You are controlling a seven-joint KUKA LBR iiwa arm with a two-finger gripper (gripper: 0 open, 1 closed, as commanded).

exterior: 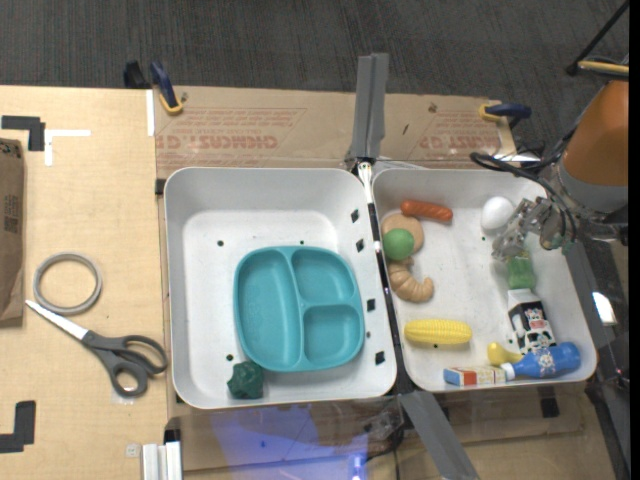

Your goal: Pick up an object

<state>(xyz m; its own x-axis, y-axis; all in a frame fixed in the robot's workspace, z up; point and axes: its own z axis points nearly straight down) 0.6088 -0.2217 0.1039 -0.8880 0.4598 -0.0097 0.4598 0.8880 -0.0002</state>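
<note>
My gripper (522,234) hangs over the far right part of the right bin (470,268), the grey arm with its orange band (600,138) reaching in from the right. It sits just above a small green block (520,272) and beside a white egg (496,213). Whether it touches either is unclear. Also in this bin lie a red sausage (427,210), a green ball (399,244), a croissant (412,285), a corn cob (437,332), a black-and-white carton (530,324), a blue bottle (541,362) and a small red-and-white box (470,376).
The left bin (200,228) holds a teal divided plate (298,306) and a dark green lump (246,379) at its front edge. On the bench to the left lie scissors (108,348) and a tape roll (67,281). Blue clamps (165,86) grip the cardboard behind.
</note>
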